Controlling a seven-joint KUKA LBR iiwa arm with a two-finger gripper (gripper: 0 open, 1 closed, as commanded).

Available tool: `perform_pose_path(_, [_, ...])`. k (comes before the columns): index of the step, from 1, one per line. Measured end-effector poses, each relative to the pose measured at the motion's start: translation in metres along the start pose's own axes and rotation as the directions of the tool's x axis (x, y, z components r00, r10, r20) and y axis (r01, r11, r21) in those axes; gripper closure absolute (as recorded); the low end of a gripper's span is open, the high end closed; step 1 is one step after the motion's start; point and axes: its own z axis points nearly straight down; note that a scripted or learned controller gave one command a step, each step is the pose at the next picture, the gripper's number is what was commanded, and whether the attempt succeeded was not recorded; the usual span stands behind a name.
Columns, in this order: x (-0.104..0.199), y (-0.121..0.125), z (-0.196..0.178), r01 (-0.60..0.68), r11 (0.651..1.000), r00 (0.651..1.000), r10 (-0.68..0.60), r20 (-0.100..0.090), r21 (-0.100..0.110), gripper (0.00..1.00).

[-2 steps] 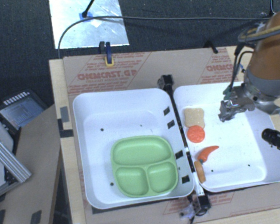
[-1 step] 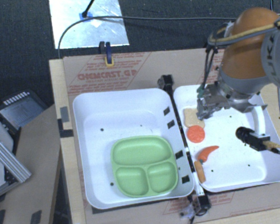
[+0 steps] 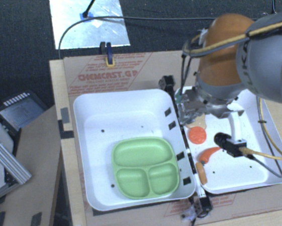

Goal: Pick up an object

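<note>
Your arm's gripper (image 3: 190, 110) hangs low over the right bin (image 3: 239, 174), at its left wall; whether it is open or closed, you cannot tell. Just below lie an orange disc (image 3: 198, 135) and an orange wedge (image 3: 209, 153). A green divided plate (image 3: 144, 166) sits in the left bin (image 3: 115, 113).

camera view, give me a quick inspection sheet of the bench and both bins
surface: bench board bears left bin and right bin side by side
job's things: orange round piece, orange curved piece and orange stick lie in the right bin
clutter: green divided tray in the left bin
grippers: gripper low over the right bin's near-left part; state unclear
cables: yellow cable across the right bin
surroundings: foil sheet beyond the bench
</note>
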Motion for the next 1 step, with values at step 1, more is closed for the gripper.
perform_pose_path(1, [0.0473, 0.0200, 0.0106, 0.000, 1.000, 1.000, 0.000, 0.000, -0.002, 1.00])
